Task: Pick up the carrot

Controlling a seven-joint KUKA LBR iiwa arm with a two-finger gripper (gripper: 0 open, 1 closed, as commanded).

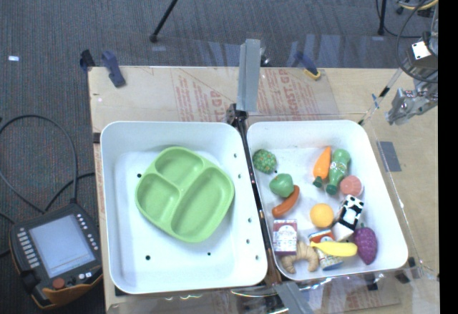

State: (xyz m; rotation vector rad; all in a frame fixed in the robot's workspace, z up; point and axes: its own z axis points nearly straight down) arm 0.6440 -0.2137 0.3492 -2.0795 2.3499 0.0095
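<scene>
Carrot (322,164) lies in the right bin (383,184), well below-left of the end effector (409,106), whose grip state I cannot tell.

The gripper (409,106) is a small, pale grey metal piece with angular, blurry edges. Just above it sits a darker grey block bearing a white patch (too blurred to read), and yellow-and-black cables loop higher up.
</scene>
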